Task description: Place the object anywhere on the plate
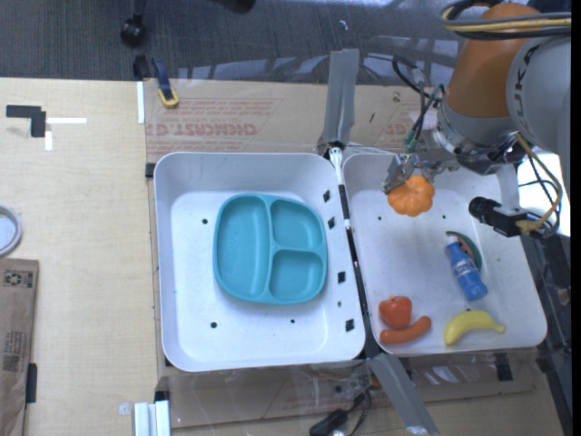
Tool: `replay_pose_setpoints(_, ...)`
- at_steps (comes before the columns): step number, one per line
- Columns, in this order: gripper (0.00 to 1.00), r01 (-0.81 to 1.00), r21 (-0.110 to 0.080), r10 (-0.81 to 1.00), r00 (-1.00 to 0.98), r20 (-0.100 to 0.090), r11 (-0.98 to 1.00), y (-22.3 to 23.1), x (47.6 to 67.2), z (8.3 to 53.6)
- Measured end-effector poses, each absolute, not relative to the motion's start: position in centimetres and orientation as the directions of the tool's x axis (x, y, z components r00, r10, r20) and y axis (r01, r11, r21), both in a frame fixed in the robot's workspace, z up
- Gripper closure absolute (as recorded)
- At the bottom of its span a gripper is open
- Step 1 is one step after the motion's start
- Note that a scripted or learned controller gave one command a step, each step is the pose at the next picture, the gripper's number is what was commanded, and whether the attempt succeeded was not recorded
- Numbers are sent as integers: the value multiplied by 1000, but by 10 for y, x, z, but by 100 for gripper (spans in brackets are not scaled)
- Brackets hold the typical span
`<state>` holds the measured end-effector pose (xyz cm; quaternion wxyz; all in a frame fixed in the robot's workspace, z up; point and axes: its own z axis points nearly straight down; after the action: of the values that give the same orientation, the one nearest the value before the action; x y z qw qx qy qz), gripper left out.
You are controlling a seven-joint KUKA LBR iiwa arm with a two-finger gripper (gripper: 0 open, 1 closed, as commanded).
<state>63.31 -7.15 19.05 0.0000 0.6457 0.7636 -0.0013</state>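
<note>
Camera view: the table carries two shallow white bins side by side. In the left bin [182, 334] lies a teal divided plate [270, 248], three compartments, all bare; nothing rests on it. The arm enters from the right, and its gripper [406, 178] stands over the far left corner of the right bin [522, 334]. Directly at the fingertips sits an orange, pumpkin-like object [410, 196], which appears pinched at its top between the narrowly set fingers; the contact is small in the picture, so the hold is judged probable rather than certain, and whether the object is lifted clear of the bin floor cannot be told. Other items in the right bin: a blue bottle [467, 269] toward the right, a yellow banana [472, 326] at the near right, a red pepper-like piece [395, 310] and a reddish sausage-shaped piece [405, 331] just beside it at the near left. Assessment: the pick stage looks engaged or just completed; the transfer is not yet done. Remaining: carry the orange object left across the divider between the bins, bring it over the plate, and release it in any compartment.
</note>
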Motion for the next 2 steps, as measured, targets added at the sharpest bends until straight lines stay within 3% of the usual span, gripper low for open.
replay_pose_setpoints(1, 100, 945, -1, 945, -327, -1, 327, 8, 653, 190)
replay_pose_setpoints(2, 100, 964, -3, 964, -264, -1, 264, 108, 634, 161)
